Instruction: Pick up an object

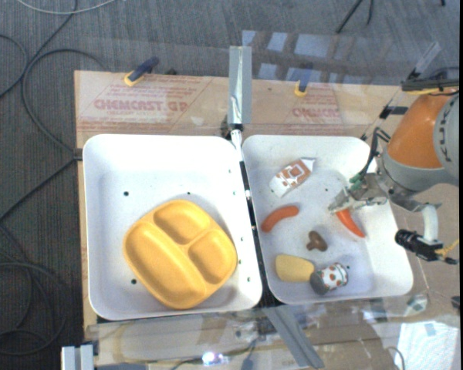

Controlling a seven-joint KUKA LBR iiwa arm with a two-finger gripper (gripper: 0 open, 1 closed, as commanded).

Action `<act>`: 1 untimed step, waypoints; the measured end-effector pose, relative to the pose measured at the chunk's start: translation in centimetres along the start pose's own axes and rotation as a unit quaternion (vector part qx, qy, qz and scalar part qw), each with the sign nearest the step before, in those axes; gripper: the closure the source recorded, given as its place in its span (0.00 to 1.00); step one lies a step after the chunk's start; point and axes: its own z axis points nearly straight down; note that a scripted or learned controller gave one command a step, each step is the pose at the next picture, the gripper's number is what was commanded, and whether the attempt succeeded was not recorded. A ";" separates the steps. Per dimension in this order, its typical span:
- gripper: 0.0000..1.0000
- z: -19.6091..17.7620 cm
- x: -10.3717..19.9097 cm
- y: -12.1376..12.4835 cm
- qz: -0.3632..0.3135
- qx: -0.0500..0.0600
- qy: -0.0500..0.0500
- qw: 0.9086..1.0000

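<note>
Yellow tray (180, 253) idle in left bin (100, 206); gripper (353, 200) over carrot (350, 222), finger state unclear; descend centred, square.

arm (436, 141): grey links | orange band | end effector (353, 197): dark metal, green spot

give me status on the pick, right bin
Gripper low over right bin, at the carrot. Nothing seen held. Sausage, carton, brown lump lie apart, not blocking.
</note>
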 end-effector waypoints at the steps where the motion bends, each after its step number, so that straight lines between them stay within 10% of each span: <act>1: 1.00 -8.3 3.1 0.9 0.031 0.002 -0.004 1.000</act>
